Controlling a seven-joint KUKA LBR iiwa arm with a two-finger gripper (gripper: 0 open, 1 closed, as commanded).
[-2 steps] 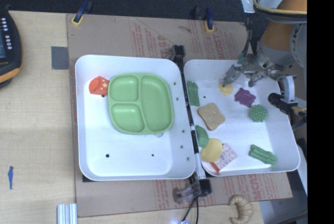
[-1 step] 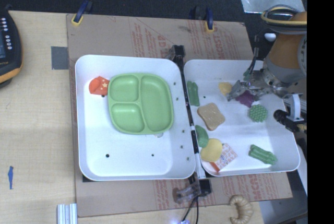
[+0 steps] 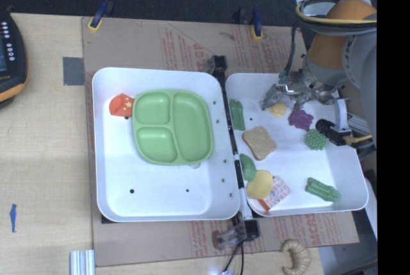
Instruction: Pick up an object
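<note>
A: Start at the left. What's in the left bin (image 3: 115,203)?

B: A green divided plate (image 3: 173,126) lying flat across most of it, and a small red piece (image 3: 120,105) touching the plate's left edge. Both are well apart from the arm.

A: And the right bin (image 3: 346,203)?

B: Along its left wall, a green pod (image 3: 237,115) with its long axis running up and down the view. Then a tan bread slice (image 3: 259,142) near the middle, and a yellow lemon (image 3: 259,185) by the near left corner, partly over a red-and-white packet (image 3: 278,192). Further right there's a green ridged piece (image 3: 322,189) lying aslant, a purple piece (image 3: 300,118) and a green bumpy one (image 3: 315,139).

A: Where's the gripper (image 3: 280,97)?

B: At the far side of the right bin, low over a small yellow object (image 3: 278,109), which sits just below its fingertips in the view. That looks the likeliest thing to pick.

A: Does it have hold of it?

B: The metal fingers seem spread with nothing between them, though the view is coarse there. The yellow object appears to rest on the bin floor just nearside of the tips, so I judge a short drop and a close would be needed.
</note>
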